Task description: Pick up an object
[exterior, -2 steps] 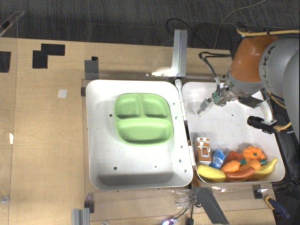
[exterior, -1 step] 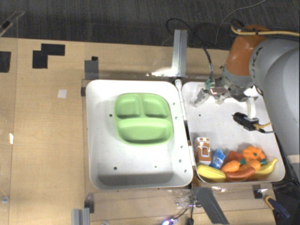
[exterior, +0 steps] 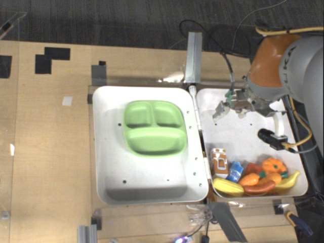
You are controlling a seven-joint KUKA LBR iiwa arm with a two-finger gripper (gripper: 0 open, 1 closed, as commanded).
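While hovering, end effector (exterior: 221,110): over right bin's (exterior: 223,97) far end, fingers apart, gripping nothing.
Toy food (exterior: 253,178): bin's near edge.

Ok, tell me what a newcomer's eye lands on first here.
First, the green divided tray lying alone in the left bin. Then the bright heap of toy food crowded along the near edge of the right bin, with the gripper poised over that bin's far end.
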